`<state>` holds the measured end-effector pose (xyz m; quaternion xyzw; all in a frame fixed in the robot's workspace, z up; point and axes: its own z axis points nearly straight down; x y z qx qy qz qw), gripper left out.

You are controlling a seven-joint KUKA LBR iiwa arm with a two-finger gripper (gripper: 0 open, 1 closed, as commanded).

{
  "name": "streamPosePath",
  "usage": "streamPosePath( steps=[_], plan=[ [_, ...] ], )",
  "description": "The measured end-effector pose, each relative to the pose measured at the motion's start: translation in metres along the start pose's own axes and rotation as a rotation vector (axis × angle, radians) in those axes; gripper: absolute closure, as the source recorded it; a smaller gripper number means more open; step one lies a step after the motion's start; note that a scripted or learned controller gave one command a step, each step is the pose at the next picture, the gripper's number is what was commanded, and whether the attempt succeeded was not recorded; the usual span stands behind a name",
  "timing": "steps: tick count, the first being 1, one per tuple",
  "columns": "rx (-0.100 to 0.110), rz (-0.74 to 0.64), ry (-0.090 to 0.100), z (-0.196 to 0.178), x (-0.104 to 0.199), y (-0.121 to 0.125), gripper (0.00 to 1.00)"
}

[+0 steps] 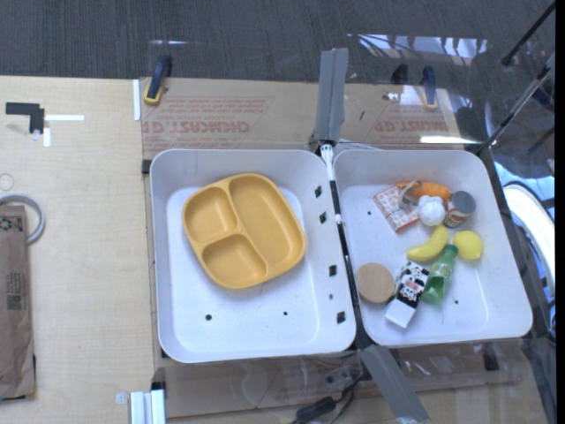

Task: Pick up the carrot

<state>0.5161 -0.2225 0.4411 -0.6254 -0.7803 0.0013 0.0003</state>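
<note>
Carrot point(431, 190) in right bin point(494, 325), behind white ball point(431, 210); tool state cannot tell.

I see an orange carrot point(430, 190), a yellow divided plate point(243, 230), a green bottle point(439, 277), and a black-and-white cow-patterned carton point(407, 292).

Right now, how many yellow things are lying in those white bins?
3. A yellow divided plate sits in the left bin. In the right bin, a banana and a lemon lie close together amid the pile; more could be hidden underneath.
</note>
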Motion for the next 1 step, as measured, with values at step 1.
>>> streamPosePath(
  steps=[1],
  plan=[
    [0.001, -0.001, -0.002, -0.0084, -0.0007, 0.0014, 1.0]
  ],
)
